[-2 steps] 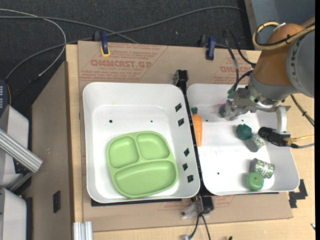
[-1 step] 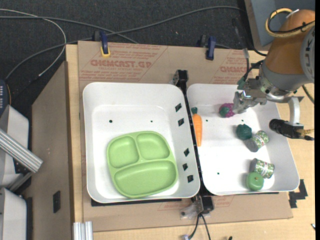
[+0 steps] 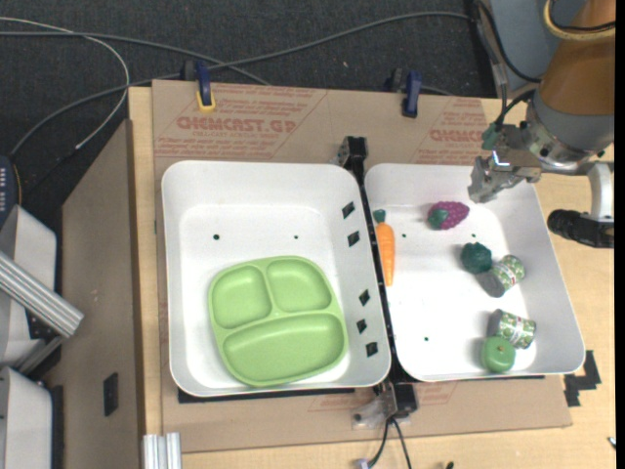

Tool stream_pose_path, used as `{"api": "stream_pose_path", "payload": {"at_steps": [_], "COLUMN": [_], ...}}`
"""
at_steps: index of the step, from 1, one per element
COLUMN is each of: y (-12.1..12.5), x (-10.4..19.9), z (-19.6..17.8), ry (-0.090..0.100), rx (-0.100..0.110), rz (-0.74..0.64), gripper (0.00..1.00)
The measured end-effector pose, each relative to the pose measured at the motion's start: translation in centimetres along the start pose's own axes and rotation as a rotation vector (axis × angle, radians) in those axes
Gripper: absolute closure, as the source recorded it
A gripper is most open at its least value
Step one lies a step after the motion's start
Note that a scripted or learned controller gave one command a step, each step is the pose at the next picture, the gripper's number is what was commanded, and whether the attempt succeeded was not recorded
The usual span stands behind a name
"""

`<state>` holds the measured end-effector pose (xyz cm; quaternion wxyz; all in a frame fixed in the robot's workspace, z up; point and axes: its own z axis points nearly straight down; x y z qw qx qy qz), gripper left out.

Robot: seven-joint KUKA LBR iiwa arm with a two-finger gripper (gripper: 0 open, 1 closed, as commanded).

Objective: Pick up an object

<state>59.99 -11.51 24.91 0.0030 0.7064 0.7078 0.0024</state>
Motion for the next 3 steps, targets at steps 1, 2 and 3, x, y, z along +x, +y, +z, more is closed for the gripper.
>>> {"api": "stream_pose_path", "payload": {"at_steps": [1,2,3], "y": [-0.4,-1.4,-1.2], "x": [6.4,12.0,18.1], "z": [0.3,1.4,2.7], "ry": [0.005,0.004,0.004], "rx": [0.009,0.011,0.012], "rz": [-0.005,-0.005,-0.005], "gripper": [1.0,1.0,1.0]}}
